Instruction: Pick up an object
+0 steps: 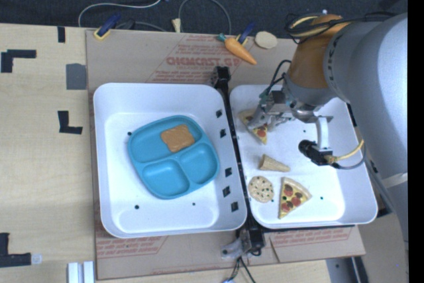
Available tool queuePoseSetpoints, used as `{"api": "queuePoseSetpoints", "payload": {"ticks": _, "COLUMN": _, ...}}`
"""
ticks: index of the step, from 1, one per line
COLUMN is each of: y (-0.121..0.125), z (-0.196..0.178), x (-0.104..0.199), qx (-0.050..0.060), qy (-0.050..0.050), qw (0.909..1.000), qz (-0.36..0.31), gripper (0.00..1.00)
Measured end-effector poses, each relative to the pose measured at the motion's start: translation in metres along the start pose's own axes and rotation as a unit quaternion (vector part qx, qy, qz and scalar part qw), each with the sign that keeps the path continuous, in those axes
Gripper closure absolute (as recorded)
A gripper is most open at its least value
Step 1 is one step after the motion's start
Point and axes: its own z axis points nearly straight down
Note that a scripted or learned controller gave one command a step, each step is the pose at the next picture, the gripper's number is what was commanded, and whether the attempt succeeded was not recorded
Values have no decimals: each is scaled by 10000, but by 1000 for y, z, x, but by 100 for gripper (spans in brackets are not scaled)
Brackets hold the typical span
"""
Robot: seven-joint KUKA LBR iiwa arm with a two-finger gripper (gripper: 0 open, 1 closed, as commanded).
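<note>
Wooden bench with a cardboard sheet carried two white bins side by side, dark carpet and cables behind. Left bin held a blue divided plate; a tan toast-like piece sat in the plate's upper compartment. Right bin held four toy foods: pizza slice near the upper-left corner, a small cone-shaped wedge in the middle, a round cookie lower left, and a second pizza slice just right of the cookie. Cookie and second slice were near each other, apart from the wedge.

Arm reached in from the right, orange band above the wrist. Gripper was low over the right bin's upper-left area, right at the upper pizza slice; fingertips looked to be touching or just above it. Cannot tell if the claw was open or closed, and no object was clearly seen between it.

Outside the bins on the cardboard: a toy carrot and a pale round item near the far edge. Black clips sat where the bins met.
</note>
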Motion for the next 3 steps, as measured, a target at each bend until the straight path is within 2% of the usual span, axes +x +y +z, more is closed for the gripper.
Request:
{"api": "queuePoseSetpoints", "payload": {"ticks": 1, "y": -63, "z": -93, "x": 61, "qx": 12, "qy": 33, "qw": 10000, "qz": -21, "gripper": 100}}
{"api": "queuePoseSetpoints", "payload": {"ticks": 2, "y": -62, "z": -88, "x": 57, "qx": 29, "qy": 17, "qw": 10000, "qz": 1, "gripper": 0}}
{"api": "queuePoseSetpoints", "payload": {"ticks": 3, "y": -49, "z": -88, "x": 31, "qx": 23, "qy": 13, "qw": 10000, "qz": 10, "gripper": 0}}
